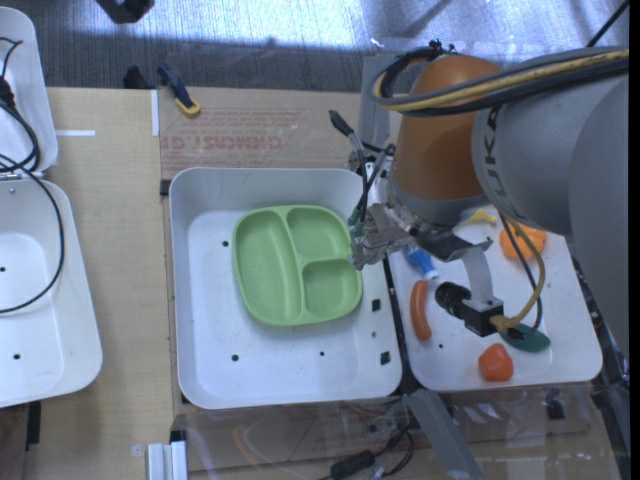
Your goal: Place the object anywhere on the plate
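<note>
Item 1: green plate (pixel 296 264), 3 compartments, lying in the left bin (pixel 200 348) of the 2 on the tabletop.

Item 2: gripper (pixel 362 240), hanging at the plate's right rim, over the wall between the bins. Whether its tips are spread or pressed together cannot be told; nothing recognisable shows between them.

Item 3: right bin (pixel 580 353), with a red sausage-shaped piece (pixel 420 309), an orange-red lump (pixel 495 362), an orange piece (pixel 525 240) at the far side, a small blue-and-white thing (pixel 422 262) and a dark green piece (pixel 530 340).

Step, by judgement: the plate bears nothing, so placement is not done. Which piece is meant is unclear. Next move calls for a confirmed hold on 1 piece, then carriage left over the plate.
</note>
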